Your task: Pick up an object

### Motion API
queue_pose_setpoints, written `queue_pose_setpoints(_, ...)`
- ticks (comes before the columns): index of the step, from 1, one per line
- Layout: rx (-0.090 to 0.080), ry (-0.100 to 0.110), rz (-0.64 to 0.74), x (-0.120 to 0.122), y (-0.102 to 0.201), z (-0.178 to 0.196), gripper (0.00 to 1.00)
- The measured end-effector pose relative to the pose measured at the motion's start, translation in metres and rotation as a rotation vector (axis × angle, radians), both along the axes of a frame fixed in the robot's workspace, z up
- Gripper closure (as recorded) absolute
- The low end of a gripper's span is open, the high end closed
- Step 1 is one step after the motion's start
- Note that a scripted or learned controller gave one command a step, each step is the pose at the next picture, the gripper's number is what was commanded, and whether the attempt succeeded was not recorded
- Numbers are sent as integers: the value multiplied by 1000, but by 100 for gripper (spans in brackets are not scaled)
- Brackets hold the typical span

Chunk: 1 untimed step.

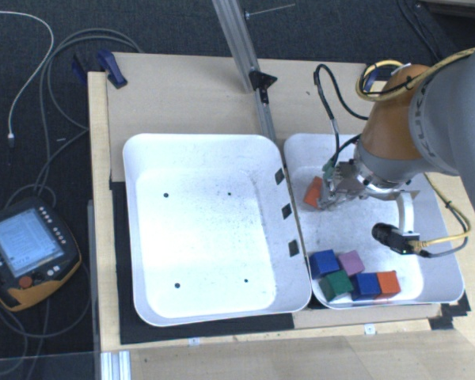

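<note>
My gripper (329,196) is down in the right bin (435,283), near its left wall. An orange block (313,191) sits right against the fingertips on their left side, tilted. The wrist and orange band hide most of the fingers, so their stand is unclear. At the bin's front lie several blocks: a blue one (324,262), a purple one (350,261), a green one (337,283), a second blue one (369,284) and an orange one (389,282).
The left bin (142,157) lies beside the right one, with small black clips on the shared wall. A metal pole (239,42) slants down to the bench behind the bins. Cables loop around the wrist. A teach pendant (24,248) lies off the bench at the left.
</note>
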<state>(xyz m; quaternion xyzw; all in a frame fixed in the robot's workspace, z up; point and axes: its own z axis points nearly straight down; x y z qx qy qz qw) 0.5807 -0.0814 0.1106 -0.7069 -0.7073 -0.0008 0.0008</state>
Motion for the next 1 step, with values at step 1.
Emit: queue_pose_setpoints(1,0,1,0,0,0,-1,0)
